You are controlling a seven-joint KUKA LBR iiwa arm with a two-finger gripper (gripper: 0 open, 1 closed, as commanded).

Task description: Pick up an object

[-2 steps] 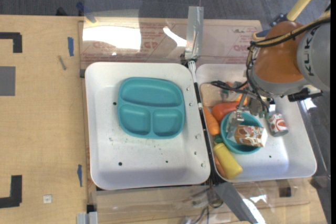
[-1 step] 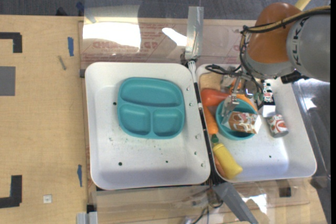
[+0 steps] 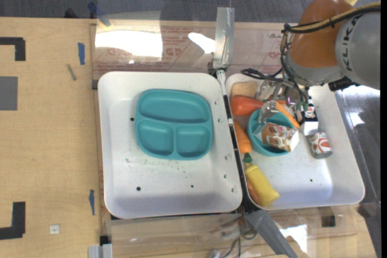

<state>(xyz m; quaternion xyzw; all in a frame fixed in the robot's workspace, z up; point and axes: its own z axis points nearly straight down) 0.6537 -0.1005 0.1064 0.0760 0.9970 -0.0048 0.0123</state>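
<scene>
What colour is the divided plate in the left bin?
Teal, seen in the camera view: the three-compartment plastic plate.

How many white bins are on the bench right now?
2. The left bin holds a teal divided plate; the right bin holds the clutter, with the gripper above it.

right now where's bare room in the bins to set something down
Free: the left white bin floor in front of the teal three-compartment plastic plate, and the right white bin front right corner. Crowded: around the teal bowl, orange carrots and yellow bottle.

Teal plate [image 3: 174, 124], white bins [image 3: 115, 148]
</scene>
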